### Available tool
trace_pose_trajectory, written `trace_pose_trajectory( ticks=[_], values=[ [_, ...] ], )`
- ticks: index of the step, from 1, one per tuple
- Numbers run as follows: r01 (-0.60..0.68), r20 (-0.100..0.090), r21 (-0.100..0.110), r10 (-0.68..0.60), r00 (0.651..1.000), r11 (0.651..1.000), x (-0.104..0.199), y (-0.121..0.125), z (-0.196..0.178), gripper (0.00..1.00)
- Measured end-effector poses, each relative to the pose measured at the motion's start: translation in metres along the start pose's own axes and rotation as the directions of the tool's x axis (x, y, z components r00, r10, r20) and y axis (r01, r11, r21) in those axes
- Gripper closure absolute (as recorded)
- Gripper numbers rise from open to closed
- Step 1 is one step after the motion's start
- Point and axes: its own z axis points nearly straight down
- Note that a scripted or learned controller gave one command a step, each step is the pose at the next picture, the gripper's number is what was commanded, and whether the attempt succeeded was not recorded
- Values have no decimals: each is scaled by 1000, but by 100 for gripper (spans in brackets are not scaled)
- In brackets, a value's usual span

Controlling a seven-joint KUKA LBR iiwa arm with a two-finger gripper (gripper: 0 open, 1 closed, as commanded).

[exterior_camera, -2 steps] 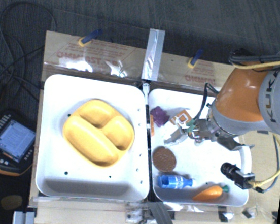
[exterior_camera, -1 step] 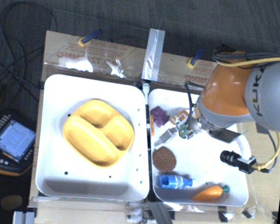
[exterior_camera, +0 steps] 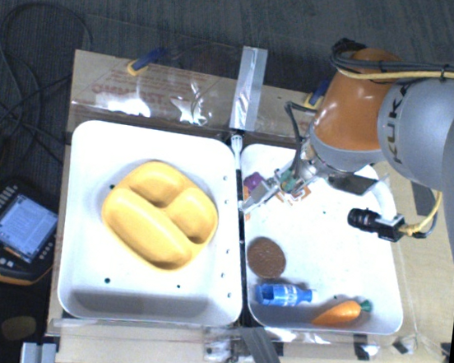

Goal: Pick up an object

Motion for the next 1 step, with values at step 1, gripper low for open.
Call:
trace_pose_trajectory(
  ticks=[1],
  values=[
    [29,4,1,-29,1000,1000,-64,-20,-1,0]
  ],
)
